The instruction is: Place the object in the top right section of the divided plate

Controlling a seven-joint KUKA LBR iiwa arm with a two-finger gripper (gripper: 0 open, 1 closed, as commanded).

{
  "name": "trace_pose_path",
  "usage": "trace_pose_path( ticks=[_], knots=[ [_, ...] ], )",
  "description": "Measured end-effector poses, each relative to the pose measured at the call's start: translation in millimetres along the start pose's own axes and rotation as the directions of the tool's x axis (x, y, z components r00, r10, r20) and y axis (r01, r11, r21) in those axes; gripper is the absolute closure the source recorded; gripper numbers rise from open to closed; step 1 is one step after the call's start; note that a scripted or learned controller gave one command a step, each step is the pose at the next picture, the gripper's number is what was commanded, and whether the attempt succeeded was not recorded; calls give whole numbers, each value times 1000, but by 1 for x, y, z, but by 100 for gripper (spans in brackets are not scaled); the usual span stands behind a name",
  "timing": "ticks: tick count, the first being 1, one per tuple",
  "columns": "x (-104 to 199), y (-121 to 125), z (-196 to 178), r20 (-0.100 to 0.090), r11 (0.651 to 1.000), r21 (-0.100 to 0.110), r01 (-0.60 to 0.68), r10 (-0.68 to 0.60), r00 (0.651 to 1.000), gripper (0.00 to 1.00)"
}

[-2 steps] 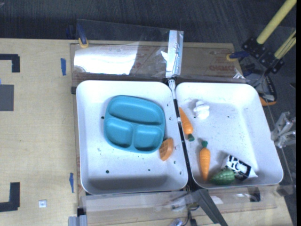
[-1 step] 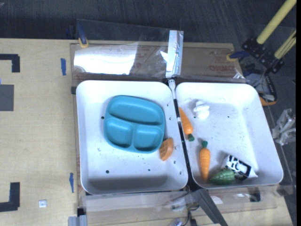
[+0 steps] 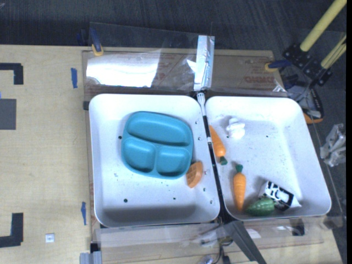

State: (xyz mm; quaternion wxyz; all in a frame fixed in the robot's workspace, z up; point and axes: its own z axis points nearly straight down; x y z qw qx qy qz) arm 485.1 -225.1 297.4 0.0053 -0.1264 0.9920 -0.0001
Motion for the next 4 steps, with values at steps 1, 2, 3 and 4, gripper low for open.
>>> trace_pose_path(
  ticks=[1, 2, 3, 4],
  knots=[
    [-23, 45, -83, -3, 998, 0, 62, -62, 998, 100],
    [-25, 44, -91, 1, 998, -2, 58, -58, 998, 100],
    [-21, 36, -138, -2, 938, -2, 345, -345, 938, 100],
    [-24, 35, -148, 5, 939, 0, 343, -343, 939, 100]
  ],
)
